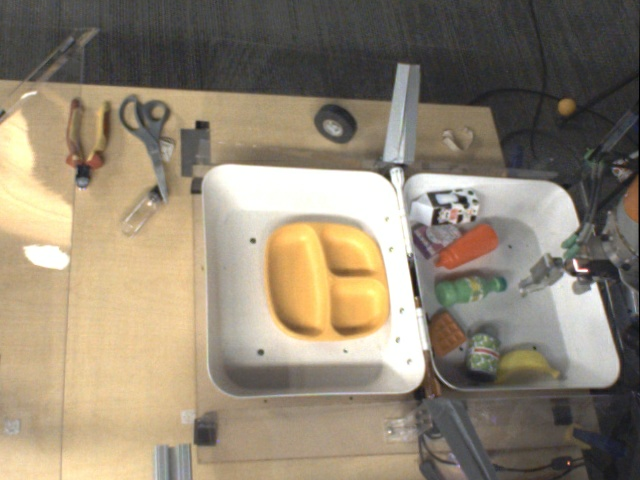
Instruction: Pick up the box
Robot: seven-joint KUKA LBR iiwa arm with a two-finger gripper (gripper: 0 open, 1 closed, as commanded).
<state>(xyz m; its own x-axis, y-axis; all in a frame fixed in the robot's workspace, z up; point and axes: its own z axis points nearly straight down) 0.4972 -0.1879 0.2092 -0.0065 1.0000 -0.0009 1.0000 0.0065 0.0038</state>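
The box (455,207) is small and white with black patches, and it lies in the far left corner of the right bin (590,358). My gripper (538,275) hangs over the right half of that bin, to the right of and nearer than the box and well apart from it. Between them lie an orange carrot (468,246) and a green bottle (470,289). Nothing shows in the gripper.
The right bin also holds a purple packet (433,236), a brown waffle (447,333), a green can (483,354) and a banana (527,365). A yellow divided tray (327,276) lies in the left bin (235,268). Scissors (150,133), pliers (84,138) and a tape roll (335,123) are on the bench.
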